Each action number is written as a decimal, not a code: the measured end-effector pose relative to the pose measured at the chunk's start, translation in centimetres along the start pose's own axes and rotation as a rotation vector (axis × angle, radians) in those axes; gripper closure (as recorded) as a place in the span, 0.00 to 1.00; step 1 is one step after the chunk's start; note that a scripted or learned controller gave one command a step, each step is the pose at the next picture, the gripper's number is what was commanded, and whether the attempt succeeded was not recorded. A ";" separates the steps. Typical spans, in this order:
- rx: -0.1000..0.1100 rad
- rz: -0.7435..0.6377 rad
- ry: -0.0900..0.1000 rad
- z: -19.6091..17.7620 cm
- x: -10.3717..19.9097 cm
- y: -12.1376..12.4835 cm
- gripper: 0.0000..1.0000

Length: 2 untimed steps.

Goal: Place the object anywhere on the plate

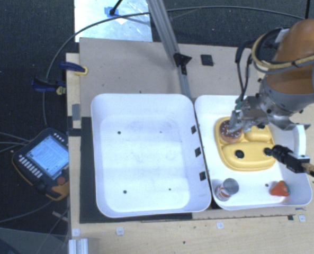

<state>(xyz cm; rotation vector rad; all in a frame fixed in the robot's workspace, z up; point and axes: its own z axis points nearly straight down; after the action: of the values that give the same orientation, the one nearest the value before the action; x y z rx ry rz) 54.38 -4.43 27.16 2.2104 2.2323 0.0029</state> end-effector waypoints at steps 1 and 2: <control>0.002 0.003 -0.001 1.3 4.9 -1.7 1.00; 0.002 0.002 0.000 1.6 9.6 -3.1 1.00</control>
<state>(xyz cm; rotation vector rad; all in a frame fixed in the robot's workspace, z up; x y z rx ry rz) 51.14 5.18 25.52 2.2137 2.2307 0.0005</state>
